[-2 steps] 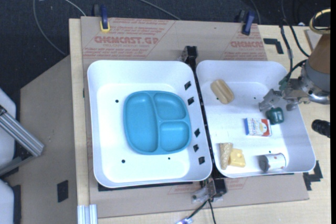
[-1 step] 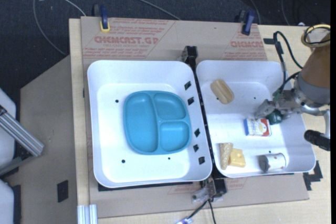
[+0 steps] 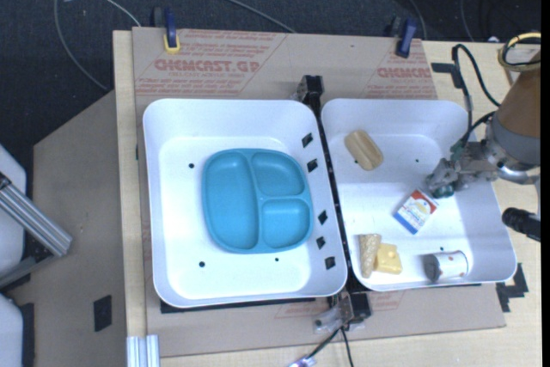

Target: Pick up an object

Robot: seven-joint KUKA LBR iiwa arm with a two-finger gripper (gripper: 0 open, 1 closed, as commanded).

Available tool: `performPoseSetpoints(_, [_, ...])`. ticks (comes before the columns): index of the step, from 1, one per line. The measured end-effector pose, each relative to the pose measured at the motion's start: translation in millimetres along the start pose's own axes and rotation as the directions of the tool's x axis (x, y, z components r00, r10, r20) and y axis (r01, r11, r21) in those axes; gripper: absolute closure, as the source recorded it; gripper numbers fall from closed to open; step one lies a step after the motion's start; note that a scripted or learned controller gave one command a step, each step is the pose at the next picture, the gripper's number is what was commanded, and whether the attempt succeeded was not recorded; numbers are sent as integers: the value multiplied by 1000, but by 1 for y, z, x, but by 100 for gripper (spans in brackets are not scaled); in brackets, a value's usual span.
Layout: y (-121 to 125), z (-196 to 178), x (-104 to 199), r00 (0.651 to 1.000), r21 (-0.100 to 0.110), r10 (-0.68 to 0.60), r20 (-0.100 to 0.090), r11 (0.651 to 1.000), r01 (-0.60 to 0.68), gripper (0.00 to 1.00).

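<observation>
gripper (image 3: 447, 179): opening cannot be told; low in right bin (image 3: 481, 245); just above small carton (image 3: 415, 211)

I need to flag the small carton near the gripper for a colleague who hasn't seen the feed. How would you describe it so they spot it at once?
Look in the right bin, not the one with the blue plate. Just below the gripper, near the bin's middle, lies a small carton. It is the only blue, white and red item there; its neighbours are tan, yellow or a white cylinder.

Single fixed camera above bench (image 3: 223, 56); looks down at slant; both bins fully framed
</observation>
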State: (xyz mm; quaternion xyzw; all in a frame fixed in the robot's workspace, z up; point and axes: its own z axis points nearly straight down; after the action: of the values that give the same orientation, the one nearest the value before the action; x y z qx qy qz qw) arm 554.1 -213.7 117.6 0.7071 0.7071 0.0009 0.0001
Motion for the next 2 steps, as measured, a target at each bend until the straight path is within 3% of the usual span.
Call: performPoseSetpoints(2, [-7, -105, 3, 1000, -5, -1, 3, 1000, 1, 100])
